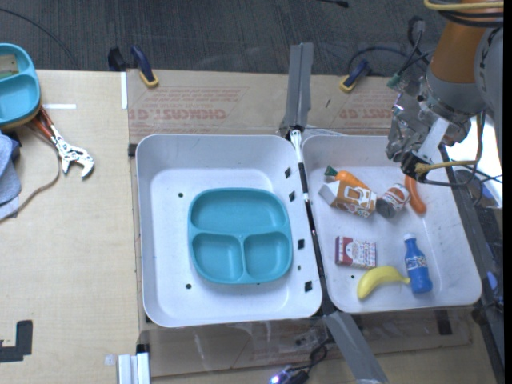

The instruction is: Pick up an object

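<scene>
Grey with an orange band, the arm holds its tool [402, 146] over the far right corner of the right bin [452, 230]. I cannot tell whether the tool is open or closed, and I see nothing in its grasp. Just in front of it lies an orange carrot [415, 196], touching a small can [394, 200]. A carton [350, 195] lies left of these. A red packet [355, 252], a banana [379, 281] and a blue bottle [415, 265] lie well apart from the tool, near the front wall.
</scene>
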`<control>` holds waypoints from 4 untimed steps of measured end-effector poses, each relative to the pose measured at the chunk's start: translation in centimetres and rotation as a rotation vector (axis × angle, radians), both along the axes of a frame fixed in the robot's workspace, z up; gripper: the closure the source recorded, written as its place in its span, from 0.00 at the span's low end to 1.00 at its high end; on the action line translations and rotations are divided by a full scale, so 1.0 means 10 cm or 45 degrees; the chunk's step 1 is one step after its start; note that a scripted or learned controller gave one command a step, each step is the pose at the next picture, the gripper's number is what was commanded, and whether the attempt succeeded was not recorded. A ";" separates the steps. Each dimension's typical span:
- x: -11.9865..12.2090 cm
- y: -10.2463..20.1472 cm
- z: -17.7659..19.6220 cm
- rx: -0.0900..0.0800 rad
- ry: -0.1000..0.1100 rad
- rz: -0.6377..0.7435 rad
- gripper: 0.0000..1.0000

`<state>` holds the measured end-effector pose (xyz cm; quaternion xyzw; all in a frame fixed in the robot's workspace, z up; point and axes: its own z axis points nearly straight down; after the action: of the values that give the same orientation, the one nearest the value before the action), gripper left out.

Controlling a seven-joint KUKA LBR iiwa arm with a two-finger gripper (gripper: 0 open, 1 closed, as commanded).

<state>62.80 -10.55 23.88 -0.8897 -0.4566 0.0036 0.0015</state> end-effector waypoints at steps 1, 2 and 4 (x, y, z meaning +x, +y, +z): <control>-0.13 0.25 -0.50 0.007 -0.002 0.954 1.00; -0.01 -0.25 -0.79 0.010 -0.008 1.945 1.00; -0.20 0.02 1.10 0.011 -0.006 1.910 1.00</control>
<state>60.83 -10.35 34.90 -0.3397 -0.9405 0.0002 0.0011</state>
